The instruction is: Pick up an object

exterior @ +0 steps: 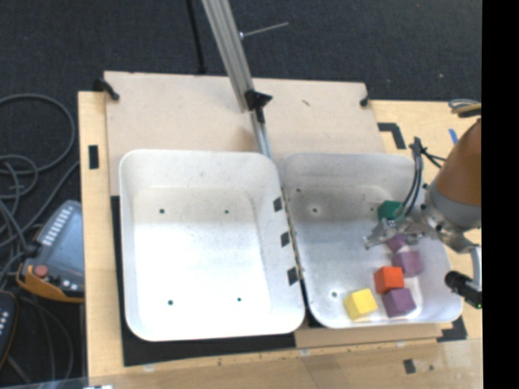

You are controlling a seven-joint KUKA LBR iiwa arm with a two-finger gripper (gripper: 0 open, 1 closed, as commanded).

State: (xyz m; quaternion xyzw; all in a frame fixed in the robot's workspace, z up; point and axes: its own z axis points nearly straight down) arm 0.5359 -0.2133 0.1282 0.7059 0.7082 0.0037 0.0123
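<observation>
The right bin (324, 181) holds several small blocks: a yellow one (361, 303), an orange one (389, 279), a purple one (399, 301), a lighter purple one (409, 262) and a green piece (391, 210). My gripper (395, 235) reaches in from the right and hangs low over the right side of this bin, between the green piece and the lighter purple block. A small purple shape shows right at its tip. The arm's orange band (464, 168) is at the right edge.
The left bin (134, 217) lies beside the right one, divided by their shared rims. A slanted aluminium post (231, 43) rises from the bench behind the bins. Cables and a handheld pendant (57, 250) lie off the bench at the left.
</observation>
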